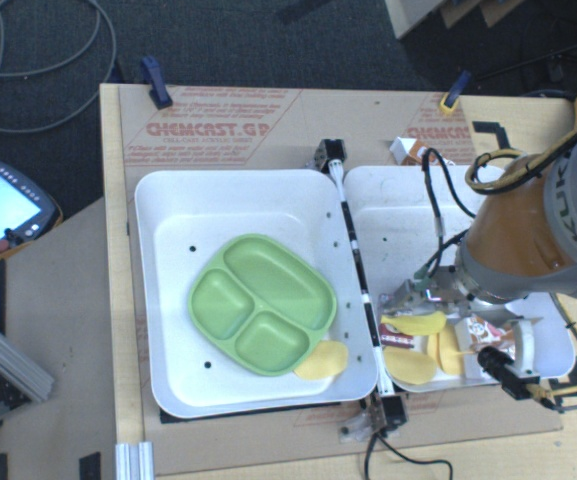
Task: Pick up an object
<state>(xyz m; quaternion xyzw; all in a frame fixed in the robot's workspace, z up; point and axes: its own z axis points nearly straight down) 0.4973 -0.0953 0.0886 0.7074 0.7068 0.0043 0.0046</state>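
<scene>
Yellow plastic pieces (420, 340) piled with a red-and-white packet (400, 339) could slip or come up together under the gripper (420, 296), whose opening cannot be told

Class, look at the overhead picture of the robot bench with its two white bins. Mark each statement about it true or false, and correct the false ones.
1. The green divided plate lies in the left bin. True.
2. A pale yellow piece sits touching the plate's near edge. True.
3. The plate has five compartments. False: it has three.
4. The arm reaches over the left bin. False: it is over the right bin.
5. Blue clamps grip the board's far edge. True.
6. The plate stands on its edge. False: it lies flat.
</scene>
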